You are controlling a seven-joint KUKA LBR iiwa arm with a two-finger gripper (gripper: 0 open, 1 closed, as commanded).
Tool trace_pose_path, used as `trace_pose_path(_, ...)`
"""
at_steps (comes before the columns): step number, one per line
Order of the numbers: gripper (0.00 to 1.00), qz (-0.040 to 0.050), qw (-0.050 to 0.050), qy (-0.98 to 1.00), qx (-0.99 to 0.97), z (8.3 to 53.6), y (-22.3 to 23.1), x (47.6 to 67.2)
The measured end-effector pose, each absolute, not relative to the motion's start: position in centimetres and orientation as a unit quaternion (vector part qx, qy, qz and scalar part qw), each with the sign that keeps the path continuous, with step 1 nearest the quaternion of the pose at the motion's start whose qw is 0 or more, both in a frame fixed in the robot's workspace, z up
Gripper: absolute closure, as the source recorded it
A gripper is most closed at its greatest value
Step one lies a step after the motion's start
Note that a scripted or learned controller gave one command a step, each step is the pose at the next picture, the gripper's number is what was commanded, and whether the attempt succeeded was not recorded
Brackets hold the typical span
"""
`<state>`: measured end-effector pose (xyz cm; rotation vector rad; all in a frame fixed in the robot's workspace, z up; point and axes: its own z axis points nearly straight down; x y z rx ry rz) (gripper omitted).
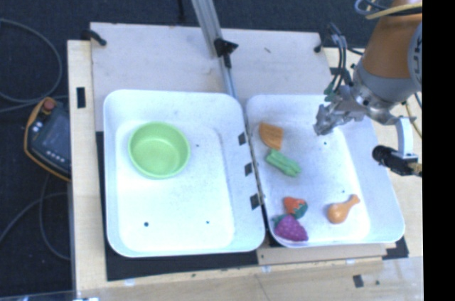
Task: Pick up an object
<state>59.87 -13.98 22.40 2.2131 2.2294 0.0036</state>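
Looking down on the bench [163, 50], you have two white bins side by side, and the right bin [370, 218] is your landmark. The gripper [323, 124] hangs above that bin's far half, toward the arm's side, on the grey wrist with its orange band. Nothing sits between its fingertips, but from this slant you cannot tell whether they are spread or closed.

Inside the right bin, an orange block [271, 135] lies near the wall shared with the left bin [178, 235], toward the far end. Just nearer the camera from it lies a green ridged vegetable [283, 163], tilted across the floor. At the near edge of the right bin, a red and green strawberry [295, 206] touches a purple bunch of grapes [291, 228]. An orange drumstick [342, 209] lies apart from them, further toward the arm's side.

Beyond the shared wall, a green bowl [158, 149] stands upright in the left bin.
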Motion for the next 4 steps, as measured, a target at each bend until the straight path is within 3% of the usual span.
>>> trace_pose_path(4, 1.0, 0.0011, -0.001, 0.71, 0.704, 23.1, 7.5, 58.7)
